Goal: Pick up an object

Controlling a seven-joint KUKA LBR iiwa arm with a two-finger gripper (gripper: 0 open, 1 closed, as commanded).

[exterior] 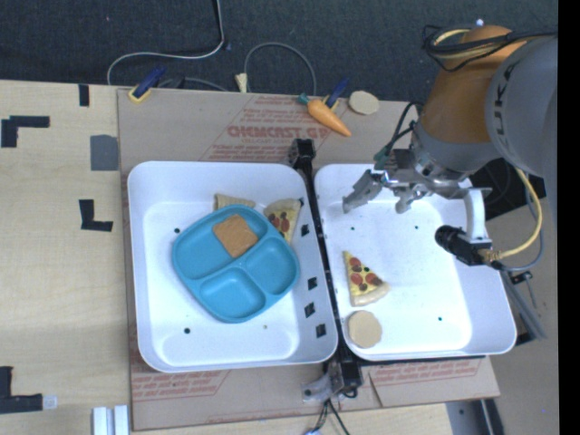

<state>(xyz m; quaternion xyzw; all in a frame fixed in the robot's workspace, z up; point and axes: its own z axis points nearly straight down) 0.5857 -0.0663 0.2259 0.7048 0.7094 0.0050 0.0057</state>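
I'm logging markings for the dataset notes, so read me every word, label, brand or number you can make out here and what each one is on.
"U" and part of a second letter, cut off at the frame edge: on the grey arm.
Red printed lettering, upside down: on the cardboard sheet behind the bins, too blurred to read.
More red print on the cardboard's front strip: too small to read.

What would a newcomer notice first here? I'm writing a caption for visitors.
Likely the blue divided plate in the left bin, with a brown toast-like square in it. Next, the arm's gripper above the right bin, where a pizza slice and a round cookie lie apart.
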